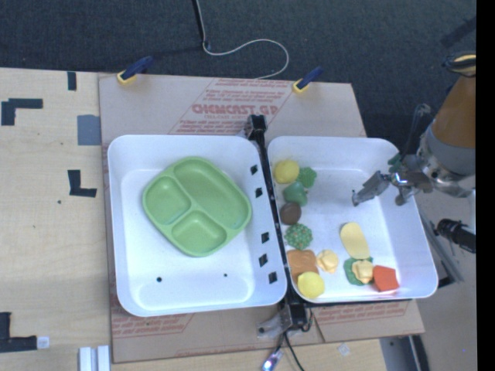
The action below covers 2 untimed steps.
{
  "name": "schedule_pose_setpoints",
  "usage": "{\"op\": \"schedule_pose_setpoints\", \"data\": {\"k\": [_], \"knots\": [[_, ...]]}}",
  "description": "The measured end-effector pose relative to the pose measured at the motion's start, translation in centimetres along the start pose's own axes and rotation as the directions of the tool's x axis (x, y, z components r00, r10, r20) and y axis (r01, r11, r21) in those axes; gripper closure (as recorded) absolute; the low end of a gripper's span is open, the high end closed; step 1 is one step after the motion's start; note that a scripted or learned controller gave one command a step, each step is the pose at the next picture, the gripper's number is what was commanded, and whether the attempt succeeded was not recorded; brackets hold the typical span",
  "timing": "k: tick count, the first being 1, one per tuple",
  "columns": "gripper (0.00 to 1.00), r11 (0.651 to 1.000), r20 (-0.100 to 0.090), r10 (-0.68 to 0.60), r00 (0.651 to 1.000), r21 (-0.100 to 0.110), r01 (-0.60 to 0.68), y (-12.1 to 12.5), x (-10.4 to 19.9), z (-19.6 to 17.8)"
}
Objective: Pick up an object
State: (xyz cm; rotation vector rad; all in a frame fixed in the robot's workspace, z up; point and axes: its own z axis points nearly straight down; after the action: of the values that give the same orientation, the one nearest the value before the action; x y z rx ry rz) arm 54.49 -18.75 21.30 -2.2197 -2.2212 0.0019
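Claw (383,189) hung spread with nothing in it over the right bin (329,147), toy food (296,236) piled along that bin's left wall, green plate (196,205) left of that bin, cardboard (232,108) behind it printed "CHEMCOAT GR", rest unreadable

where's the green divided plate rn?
The green three-compartment plastic plate lies in the left white bin, about mid-bin, across the divider from the round yellow toy fruit and brown ball in the right bin.

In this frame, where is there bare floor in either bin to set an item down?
Left bin: bare strip along the near edge, below the green tray. Right bin: bare in the upper middle. Crowded along the divider and near edge, around the yellow ball.
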Motion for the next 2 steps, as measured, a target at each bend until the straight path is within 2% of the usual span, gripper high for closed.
{"op": "schedule_pose_setpoints", "data": {"k": [1, 2], "knots": [[1.00, 1.000, 0.000, -0.001, 1.000, 0.000, 0.001, 0.0, 0.0, -1.0], [1.00, 1.000, 0.000, -0.011, 1.000, -0.012, 0.011, 4.6, 8.8, -9.4]]}}
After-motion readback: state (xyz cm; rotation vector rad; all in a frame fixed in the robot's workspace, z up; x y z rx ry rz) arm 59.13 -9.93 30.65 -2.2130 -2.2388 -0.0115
